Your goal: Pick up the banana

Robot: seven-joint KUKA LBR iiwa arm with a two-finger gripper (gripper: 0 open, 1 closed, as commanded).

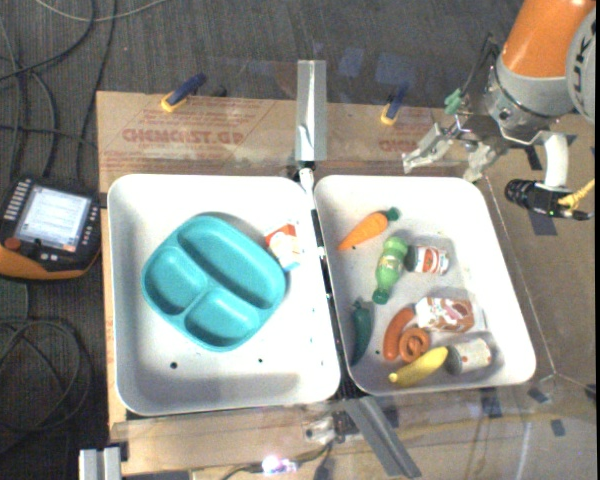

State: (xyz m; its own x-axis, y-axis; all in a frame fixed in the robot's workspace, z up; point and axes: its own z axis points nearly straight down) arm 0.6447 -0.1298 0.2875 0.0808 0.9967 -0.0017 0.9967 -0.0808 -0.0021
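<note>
The yellow banana [420, 366] lies at the near edge of the right bin [500, 268], beside a small can [470, 354] and an orange sausage-like toy [408, 336]. My gripper [442, 150] hangs above the far rim of the right bin, well away from the banana. Its fingers are spread apart, open, with nothing between them.
The right bin also holds a carrot [365, 229], a green bottle [388, 266], a red-labelled can [429, 260], a dark green pepper [362, 330] and a packet [446, 313]. The left bin [140, 358] holds a teal divided plate [215, 280] and a small red-white item [284, 244]. A handheld pendant [45, 228] lies at left.
</note>
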